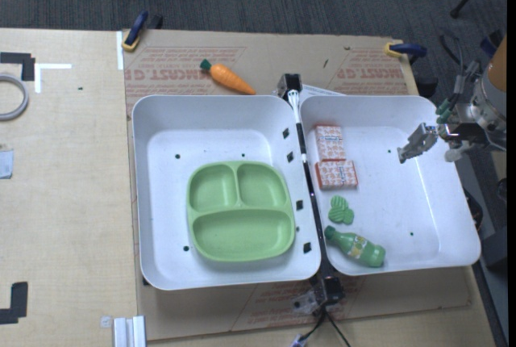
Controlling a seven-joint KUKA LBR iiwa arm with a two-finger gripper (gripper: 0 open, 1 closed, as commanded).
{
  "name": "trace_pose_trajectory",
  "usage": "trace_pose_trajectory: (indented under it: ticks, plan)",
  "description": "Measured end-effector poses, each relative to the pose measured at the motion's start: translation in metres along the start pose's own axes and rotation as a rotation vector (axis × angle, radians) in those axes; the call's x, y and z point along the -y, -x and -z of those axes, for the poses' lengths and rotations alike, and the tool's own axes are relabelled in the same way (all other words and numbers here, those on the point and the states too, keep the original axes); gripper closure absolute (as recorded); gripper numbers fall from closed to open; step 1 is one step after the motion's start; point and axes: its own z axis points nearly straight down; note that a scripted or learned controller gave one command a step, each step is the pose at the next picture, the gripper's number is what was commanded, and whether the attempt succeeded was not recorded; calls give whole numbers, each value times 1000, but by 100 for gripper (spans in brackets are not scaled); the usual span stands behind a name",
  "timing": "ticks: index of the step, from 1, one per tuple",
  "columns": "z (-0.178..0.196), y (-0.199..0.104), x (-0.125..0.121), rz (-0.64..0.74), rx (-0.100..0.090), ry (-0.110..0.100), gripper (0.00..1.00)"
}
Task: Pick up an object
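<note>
grey metal gripper (pixel 413 145) on a pale wrist with thin dark and teal cables

Wooden bench (pixel 64 200) bears cardboard (pixel 266 63) under two white bins (pixel 153 176), a toy carrot (pixel 228 77)

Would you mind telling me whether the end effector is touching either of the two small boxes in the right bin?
Apart. The camera view shows the end effector separated from both boxes by bare white bin floor.
</note>
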Motion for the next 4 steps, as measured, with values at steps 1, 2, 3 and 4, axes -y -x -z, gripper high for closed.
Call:
trace_pose_trajectory:
  ticks: [1, 2, 3, 4]
  plan:
    - [-139, -41, -21, -1, -1, -2, 0]
    - [-95, -119, -89, 98, 0, 0, 0]
    - [-95, -107, -40, 187, -1, -2, 0]
    - [-94, -96, -38, 327, -1, 0, 0]
